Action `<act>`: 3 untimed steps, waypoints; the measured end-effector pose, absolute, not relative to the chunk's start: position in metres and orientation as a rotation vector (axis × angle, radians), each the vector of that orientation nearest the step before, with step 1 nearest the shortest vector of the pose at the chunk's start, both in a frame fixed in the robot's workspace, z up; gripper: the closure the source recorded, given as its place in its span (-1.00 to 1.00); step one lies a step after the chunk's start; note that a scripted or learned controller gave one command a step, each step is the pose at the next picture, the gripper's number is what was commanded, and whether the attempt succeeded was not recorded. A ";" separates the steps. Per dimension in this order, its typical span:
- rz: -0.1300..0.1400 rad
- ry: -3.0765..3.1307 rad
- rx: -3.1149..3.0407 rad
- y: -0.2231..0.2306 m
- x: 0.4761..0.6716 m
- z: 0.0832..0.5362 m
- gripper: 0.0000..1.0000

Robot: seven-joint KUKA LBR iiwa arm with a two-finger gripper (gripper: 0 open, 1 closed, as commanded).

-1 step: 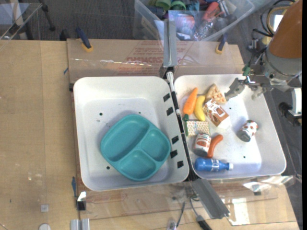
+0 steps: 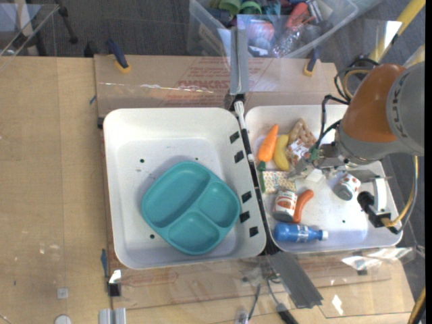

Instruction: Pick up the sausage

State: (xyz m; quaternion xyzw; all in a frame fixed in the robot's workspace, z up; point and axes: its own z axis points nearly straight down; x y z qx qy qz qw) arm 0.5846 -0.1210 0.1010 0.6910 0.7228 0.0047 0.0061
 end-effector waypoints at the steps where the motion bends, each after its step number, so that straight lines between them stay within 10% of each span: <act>1: 0.032 2.095 2.315 -0.120 0.546 0.096 -1.00; 3: 0.027 2.113 2.296 -0.113 0.524 0.095 -1.00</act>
